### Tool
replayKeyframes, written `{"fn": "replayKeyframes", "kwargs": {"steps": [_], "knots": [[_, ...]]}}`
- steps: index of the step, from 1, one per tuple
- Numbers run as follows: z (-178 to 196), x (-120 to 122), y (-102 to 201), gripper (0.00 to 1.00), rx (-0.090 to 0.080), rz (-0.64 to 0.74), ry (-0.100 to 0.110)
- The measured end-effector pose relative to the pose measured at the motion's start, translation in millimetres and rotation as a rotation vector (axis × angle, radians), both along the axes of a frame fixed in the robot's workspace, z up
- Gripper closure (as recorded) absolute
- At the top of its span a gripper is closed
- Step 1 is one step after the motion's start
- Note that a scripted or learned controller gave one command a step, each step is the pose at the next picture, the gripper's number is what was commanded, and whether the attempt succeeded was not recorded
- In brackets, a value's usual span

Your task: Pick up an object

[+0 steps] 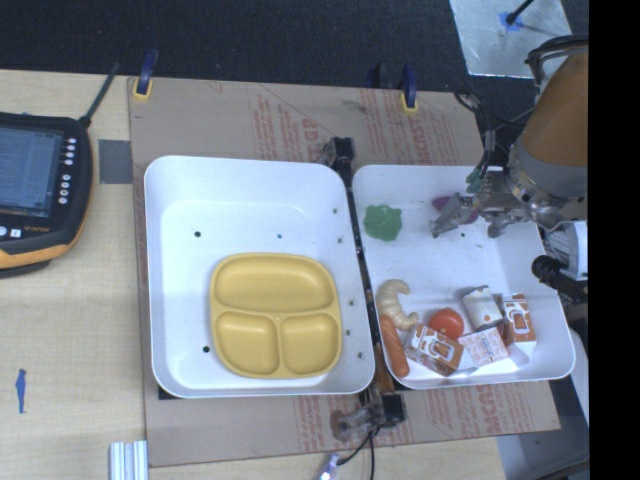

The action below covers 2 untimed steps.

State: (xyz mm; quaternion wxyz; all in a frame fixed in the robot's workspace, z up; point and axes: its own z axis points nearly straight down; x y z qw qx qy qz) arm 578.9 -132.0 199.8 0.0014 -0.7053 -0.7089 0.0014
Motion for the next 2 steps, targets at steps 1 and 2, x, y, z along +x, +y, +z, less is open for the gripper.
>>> {"fn": "replayKeyframes", "kwargs": {"steps": [1, 2], "knots": [[-110, 55, -29, 0.00, -0.001, 0.001, 0.003], [-107, 78, -58, 0.00, 0.000, -0.002, -0.002]]}}
